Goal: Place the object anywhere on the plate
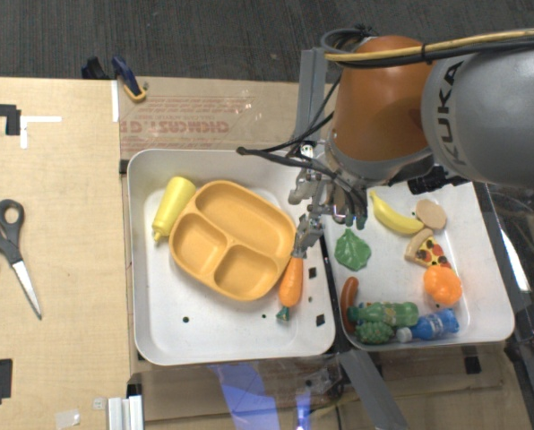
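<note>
At the far left of your view, well to the left of the plate (227, 240), a pair of scissors (14, 249) lies on the wooden bench (52, 330). The plate itself is orange-yellow with three compartments and sits tilted in the left bin (159, 348). Touching the plate's upper left rim you have a yellow bottle (171, 206), lying on the bin floor.

Just off the plate's right rim is the carrot (291, 280), your task object. It stands nearly upright, its orange body beside the rim and its green end down on the bin floor, below the plate's lower right corner. The carrot is not on the plate; it only touches or nearly touches the rim.

The gripper (305, 238) hangs right above the carrot's top end, just right of the plate's rim. Its fingers look drawn close together at the carrot's tip, but you cannot tell from this angle whether they actually pinch it, so I can't tell you whether they are open or closed. The grey arm with its orange band (383, 97) rises above and to the right of the plate.

Further right of the plate, in the right bin (491, 330), you see a green leafy piece (353, 251), a banana (397, 216), a pizza slice (426, 253), an orange (443, 286), a red chilli (348, 293), a green vegetable toy (382, 321) and a blue bottle (435, 324).
</note>
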Controlling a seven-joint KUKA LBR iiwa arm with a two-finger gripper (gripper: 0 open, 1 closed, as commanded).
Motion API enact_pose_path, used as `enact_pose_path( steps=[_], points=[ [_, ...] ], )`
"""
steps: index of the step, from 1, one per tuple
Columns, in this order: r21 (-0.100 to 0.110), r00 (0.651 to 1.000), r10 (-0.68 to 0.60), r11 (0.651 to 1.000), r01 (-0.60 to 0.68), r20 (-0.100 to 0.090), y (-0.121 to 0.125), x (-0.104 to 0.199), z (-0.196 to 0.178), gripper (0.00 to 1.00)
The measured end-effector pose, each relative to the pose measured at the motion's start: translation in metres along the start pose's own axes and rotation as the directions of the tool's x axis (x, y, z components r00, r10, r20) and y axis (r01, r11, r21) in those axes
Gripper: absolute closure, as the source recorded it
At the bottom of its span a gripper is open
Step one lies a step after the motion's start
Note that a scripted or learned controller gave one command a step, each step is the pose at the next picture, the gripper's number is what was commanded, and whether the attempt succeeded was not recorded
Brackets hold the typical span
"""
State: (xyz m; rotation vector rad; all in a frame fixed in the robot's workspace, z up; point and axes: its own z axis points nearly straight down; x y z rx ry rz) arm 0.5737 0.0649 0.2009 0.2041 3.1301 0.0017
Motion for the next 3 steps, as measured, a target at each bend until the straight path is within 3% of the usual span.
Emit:
enact_pose_path(
  steps=[3],
  points=[
    [0.000, 1.000, 0.000, 1.000, 0.000, 0.000, 0.0000, 0.0000, 0.0000, 0.00]
  ],
)
